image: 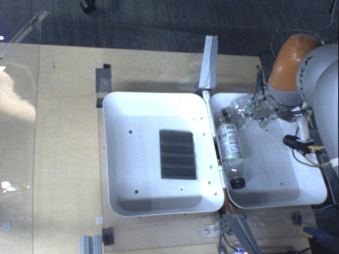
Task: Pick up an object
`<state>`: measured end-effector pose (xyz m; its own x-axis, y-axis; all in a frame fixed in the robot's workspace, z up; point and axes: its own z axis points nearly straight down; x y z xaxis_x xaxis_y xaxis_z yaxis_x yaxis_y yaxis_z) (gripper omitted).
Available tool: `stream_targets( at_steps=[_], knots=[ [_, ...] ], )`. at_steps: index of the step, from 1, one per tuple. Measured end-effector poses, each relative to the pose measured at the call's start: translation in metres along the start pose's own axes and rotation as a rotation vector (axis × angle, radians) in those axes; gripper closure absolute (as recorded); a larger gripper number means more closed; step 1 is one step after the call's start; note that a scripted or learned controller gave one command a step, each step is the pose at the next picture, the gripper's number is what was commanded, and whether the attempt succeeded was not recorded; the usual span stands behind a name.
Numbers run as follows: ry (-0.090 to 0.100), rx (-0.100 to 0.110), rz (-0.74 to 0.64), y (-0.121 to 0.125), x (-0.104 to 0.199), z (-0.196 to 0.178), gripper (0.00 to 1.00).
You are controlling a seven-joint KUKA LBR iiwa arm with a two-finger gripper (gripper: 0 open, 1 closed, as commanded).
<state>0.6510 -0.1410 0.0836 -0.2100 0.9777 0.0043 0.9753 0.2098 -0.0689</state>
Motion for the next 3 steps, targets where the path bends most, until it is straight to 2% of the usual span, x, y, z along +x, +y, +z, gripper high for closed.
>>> stream_targets(
  at_steps=[1, 2, 3],
  knots=[
    [-0.005, -0.001, -0.005, 0.0004, 0.0025, -0.0002, 0.00],
    [-0.007, -0.007, -0.120, 0.0010, 0.0012, -0.0006, 0.00],
    [-0.010, -0.009, -0.147, 0.0011, 0.0012, -0.0008, 0.00]
  ],
)
